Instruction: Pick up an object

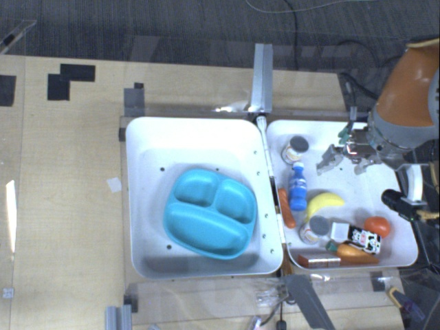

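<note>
Clutter is the hazard: the gripper hangs with fingers open and empty at two o'clock in the right bin. Descending, those fingers could straddle nothing or knock the blue bottle and banana at seven o'clock from them.

Bright colours in 2 white bins
Left bin: turquoise plate. Right bin: blue bottle, yellow banana, orange ball, black-and-white patterned box.

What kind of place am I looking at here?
Probably a robot test lab: a robot arm with a pincer hangs over a white bin of odd items, beside a bin holding a blue divided plate.
</note>
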Motion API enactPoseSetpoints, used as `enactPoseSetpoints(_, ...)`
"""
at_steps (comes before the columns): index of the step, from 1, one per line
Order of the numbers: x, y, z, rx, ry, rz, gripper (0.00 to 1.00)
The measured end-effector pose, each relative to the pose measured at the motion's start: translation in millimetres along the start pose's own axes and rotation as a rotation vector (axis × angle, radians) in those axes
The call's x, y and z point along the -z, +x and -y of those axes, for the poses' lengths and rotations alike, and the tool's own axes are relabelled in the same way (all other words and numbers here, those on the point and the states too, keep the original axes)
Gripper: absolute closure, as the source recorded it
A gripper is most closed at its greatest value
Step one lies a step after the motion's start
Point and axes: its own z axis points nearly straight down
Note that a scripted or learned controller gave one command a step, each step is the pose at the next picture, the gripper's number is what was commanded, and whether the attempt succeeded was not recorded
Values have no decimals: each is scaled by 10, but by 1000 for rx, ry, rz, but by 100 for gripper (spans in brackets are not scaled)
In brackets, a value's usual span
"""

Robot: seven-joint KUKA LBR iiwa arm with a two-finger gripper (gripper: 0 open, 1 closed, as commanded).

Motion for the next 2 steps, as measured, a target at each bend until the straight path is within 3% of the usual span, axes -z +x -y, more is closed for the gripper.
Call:
enactPoseSetpoints(1, 75, 13, -10, 4, 2, -1, 100)
enactPoseSetpoints(2, 995, 518, -347, -65, -3, 2, 100)
